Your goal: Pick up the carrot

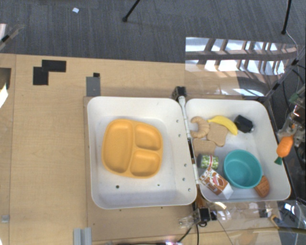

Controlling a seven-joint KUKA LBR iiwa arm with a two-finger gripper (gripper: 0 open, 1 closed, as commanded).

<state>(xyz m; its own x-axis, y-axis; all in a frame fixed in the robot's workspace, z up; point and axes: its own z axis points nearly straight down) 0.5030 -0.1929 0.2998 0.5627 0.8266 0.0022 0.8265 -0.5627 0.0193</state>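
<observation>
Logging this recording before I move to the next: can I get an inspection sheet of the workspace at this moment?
Surface: wooden bench bearing a left bin and a right bin, both white.
Job's things: carrot at the right bin's right rim, apart from the other food.
Clutter: yellow divided plate in the left bin; croissant, banana, black block, teal bowl, green can and printed carton in the right bin.
Hand: dim parts just above the carrot; grip cannot be told.
Cables: a bundle at the bench's front edge.
Surroundings: grey carpet, stand legs.
</observation>
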